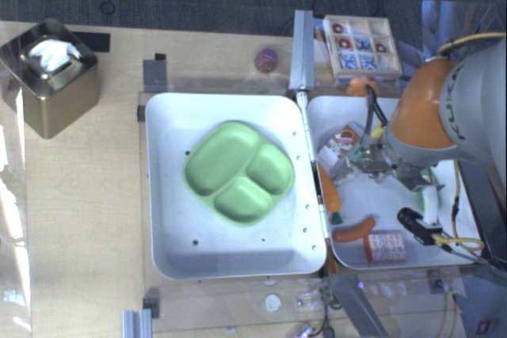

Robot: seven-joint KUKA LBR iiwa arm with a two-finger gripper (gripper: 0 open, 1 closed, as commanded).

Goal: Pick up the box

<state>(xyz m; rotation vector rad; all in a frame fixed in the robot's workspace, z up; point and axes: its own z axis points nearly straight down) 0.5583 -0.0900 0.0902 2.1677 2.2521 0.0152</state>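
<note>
My bench (87, 194) is light wood. Two white bins sit side by side on it: left bin (170, 249), right bin (348, 256), touching at a metal divider rail (300, 51). Brass-coloured tissue box (51, 87) at far left corner. Small purple ball (266, 59) behind left bin, tic-tac-toe board (360, 47) behind right bin

You see two shallow white plastic bins (162, 170), smooth with a soft sheen, on a matt pale wood bench (79, 202). The green three-compartment plastic plate (238, 170) looks smooth, semi-gloss. The small printed cardboard box (385, 247) looks matt. The arm's orange band (420, 111) is glossy, its grey shell (479, 103) satin.
</note>
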